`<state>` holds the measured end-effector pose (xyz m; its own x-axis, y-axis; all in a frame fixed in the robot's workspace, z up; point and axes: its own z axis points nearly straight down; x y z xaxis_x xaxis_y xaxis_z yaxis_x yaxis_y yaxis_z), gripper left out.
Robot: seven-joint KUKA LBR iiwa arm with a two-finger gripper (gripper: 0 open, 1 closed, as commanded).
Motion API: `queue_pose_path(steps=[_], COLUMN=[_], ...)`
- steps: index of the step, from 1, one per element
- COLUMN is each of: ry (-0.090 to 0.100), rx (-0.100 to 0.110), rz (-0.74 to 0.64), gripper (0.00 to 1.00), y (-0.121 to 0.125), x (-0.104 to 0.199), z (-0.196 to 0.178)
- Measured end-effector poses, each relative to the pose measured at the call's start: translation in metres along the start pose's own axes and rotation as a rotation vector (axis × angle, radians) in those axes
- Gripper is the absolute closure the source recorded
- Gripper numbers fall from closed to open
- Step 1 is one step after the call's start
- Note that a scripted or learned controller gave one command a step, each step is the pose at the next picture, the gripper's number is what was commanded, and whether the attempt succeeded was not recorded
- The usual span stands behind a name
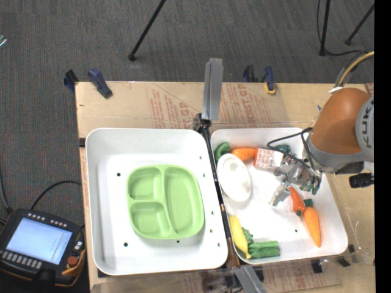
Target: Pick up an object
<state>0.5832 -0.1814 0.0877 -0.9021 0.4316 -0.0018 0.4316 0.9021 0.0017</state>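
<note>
I'm seeing the gripper hanging low in the right bin, fingers spread and grasping nothing. A carrot is lying just right of it, lower right of frame. Green tray is sitting in the left bin.

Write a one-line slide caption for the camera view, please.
Grey KUKA arm's gripper hovers in the right white bin beside a long orange toy carrot; green divided plastic plate lies in the left bin.
</note>
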Motion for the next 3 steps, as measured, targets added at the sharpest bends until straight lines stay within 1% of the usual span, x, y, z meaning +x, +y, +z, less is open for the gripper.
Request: queue_pose_path(steps=[1, 2, 3], ry=[0.004, 0.004, -0.006], rx=[0.001, 0.001, -0.002], rz=[0.034, 0.028, 0.201], gripper=[0.0, 1.0, 1.0], y=[-0.005, -0.004, 0.029], x=[0.067, 0.067, 0.093], z=[-0.004, -0.014, -0.143])
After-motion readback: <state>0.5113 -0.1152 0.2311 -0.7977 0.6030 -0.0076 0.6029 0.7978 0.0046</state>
